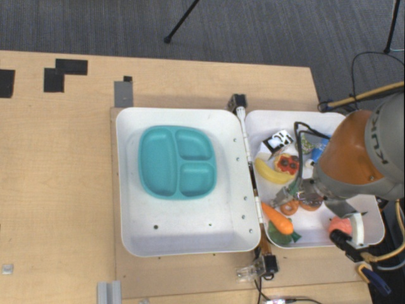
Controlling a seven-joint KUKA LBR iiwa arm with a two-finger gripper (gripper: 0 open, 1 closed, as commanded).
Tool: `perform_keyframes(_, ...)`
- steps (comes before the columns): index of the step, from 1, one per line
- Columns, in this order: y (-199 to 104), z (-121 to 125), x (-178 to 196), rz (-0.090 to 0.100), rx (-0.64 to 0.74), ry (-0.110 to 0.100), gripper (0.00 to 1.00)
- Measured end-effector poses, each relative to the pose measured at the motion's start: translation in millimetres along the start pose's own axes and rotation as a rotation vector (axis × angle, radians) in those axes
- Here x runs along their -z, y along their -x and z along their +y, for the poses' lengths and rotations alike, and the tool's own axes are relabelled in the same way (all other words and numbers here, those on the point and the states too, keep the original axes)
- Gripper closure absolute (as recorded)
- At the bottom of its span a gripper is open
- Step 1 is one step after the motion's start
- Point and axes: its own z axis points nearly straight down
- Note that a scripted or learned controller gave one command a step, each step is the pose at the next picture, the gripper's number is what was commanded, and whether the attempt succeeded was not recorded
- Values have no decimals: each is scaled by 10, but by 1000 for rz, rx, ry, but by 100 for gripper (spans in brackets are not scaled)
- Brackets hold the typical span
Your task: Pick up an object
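The right bin [266, 126] holds several small toys. A yellow banana [272, 171] lies by its left wall with a red fruit [288, 163] against it, and a black-and-white item [277, 140] sits behind them. An orange carrot [278, 219] lies at the front left, with a green piece [295, 237] at its end. A pink object [340, 223] rests at the front right. My gripper [288, 199] hangs low over the bin's middle, between the banana and the carrot, beside a small brown-orange piece [309, 202]. The arm hides what lies under it.
The left bin [183, 233] holds a teal divided plate [176, 161]. A blue-green item [314, 147] lies at the back of the right bin, beside the arm's orange band. The divider between the bins runs just left of the banana and carrot.
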Motion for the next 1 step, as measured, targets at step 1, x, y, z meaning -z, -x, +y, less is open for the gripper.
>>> perform_keyframes(1,-4,7,6,0,146,1,0)
